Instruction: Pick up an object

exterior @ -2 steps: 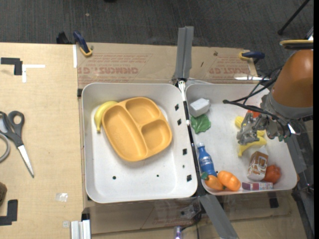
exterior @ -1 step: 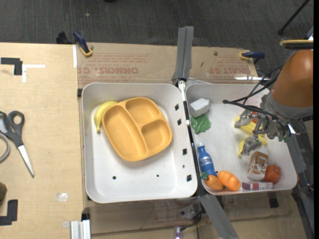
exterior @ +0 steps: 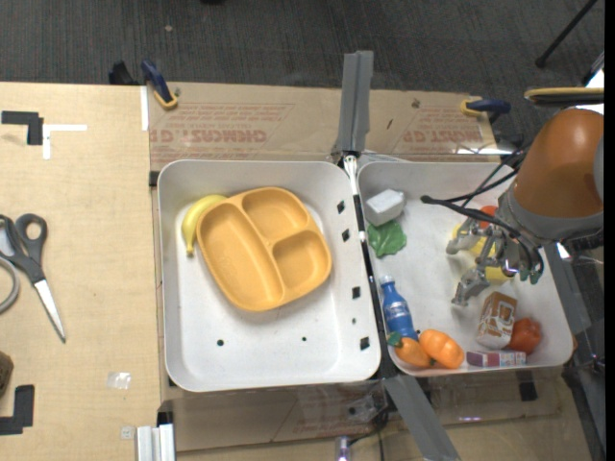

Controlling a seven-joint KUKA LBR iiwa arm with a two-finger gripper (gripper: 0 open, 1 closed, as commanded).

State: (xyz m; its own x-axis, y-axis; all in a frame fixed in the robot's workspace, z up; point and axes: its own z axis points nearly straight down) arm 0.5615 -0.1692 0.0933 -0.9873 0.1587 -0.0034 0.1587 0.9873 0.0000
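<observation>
smooth glossy white plastic bins (exterior: 183, 353) | matt orange plastic divided plate (exterior: 264, 248), left bin | pale wood-grain tabletop (exterior: 86, 219), left of frame | shiny metal scissors (exterior: 38, 272) | brown printed cardboard sheet (exterior: 250, 123), top

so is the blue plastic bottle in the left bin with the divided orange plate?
No, the blue plastic bottle lies in the right bin; the divided orange plate is in the left.

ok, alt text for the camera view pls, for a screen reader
The gripper hangs low over the right bin, above small mixed items including a blue bottle. The left bin holds an orange divided plate with a banana tucked beside it.
</observation>
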